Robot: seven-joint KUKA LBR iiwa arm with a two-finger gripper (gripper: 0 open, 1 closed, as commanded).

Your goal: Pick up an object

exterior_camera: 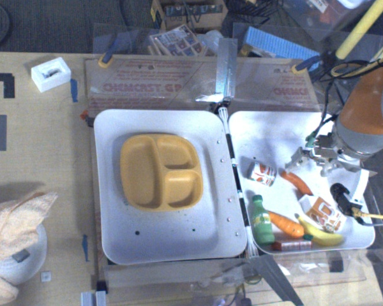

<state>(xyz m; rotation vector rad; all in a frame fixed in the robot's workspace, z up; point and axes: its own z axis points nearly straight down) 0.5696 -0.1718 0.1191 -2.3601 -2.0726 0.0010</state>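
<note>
A: Start at the near rim of the right bin [364,238]. What do you log there?

B: You have a cluster along that rim: a banana [322,233], a carrot [286,222] just beside it, a green bottle [262,218] against the divider, and a small printed carton [325,214] touching the banana's far side.

A: Next row back?

B: An orange pepper [297,182], long axis running from far-left to near-right, and a red-and-white can [263,173] to its left, near but apart.

A: And the claw?

B: The claw [320,153] hangs over the far-right part of that bin, nothing between its fingers; whether they are spread or closed you cannot tell from this slant. The pepper lies just below and left of it, the nearest candidate by my judgement.

A: Room to move?

B: Bare floor surrounds the pepper on its far side; the right wall sits close behind the wrist. The left bin [108,171] holds a yellow divided tray [159,171], well apart.
</note>
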